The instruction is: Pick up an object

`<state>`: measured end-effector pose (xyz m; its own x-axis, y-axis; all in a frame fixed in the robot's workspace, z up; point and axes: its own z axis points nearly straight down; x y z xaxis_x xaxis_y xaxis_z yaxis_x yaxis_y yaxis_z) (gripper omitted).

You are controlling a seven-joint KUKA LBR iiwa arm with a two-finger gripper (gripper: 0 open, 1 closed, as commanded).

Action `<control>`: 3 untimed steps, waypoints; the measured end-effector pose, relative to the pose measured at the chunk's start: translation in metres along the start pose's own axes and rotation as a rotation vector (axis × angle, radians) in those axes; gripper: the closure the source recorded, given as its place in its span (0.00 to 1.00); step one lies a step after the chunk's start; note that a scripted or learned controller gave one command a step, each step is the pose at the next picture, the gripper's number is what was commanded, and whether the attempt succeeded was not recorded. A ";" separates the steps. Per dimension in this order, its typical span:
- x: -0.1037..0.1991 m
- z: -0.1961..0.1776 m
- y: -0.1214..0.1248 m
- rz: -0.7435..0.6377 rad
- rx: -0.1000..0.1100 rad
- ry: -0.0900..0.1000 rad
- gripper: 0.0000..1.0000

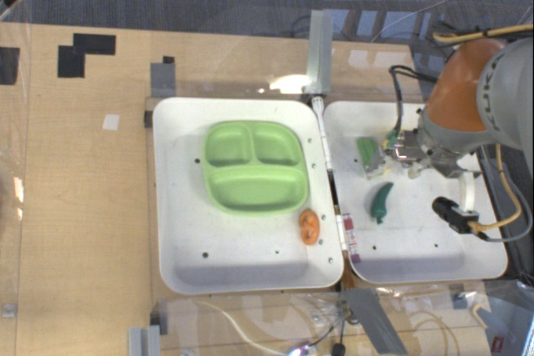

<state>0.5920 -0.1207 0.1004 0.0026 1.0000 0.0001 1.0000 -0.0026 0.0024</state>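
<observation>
Below, dark green curved pepper [380, 202] on right bin [417, 258]; fingers' [390, 152] state unclear.

The arm [488, 87] is running off the right edge, its upper links cut away. Its wrist is covering the gripper [392, 152], so the fingers are not showing clearly. It is also hiding part of the right bin [434, 258] along the far right side.

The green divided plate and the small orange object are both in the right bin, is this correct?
Not quite. The camera view shows the green divided plate and the small orange object both in the left bin, not the right one.
</observation>
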 end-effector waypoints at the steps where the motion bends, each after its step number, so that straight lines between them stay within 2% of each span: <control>1: 0.019 0.008 -0.061 0.009 -0.017 -0.002 0.00; 2: -0.028 -0.049 -0.034 -0.034 -0.003 -0.001 0.00; 3: -0.003 0.000 0.047 -0.046 -0.028 -0.005 0.00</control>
<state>0.6392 -0.1242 0.1001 -0.0429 0.9991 -0.0061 0.9986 0.0431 0.0304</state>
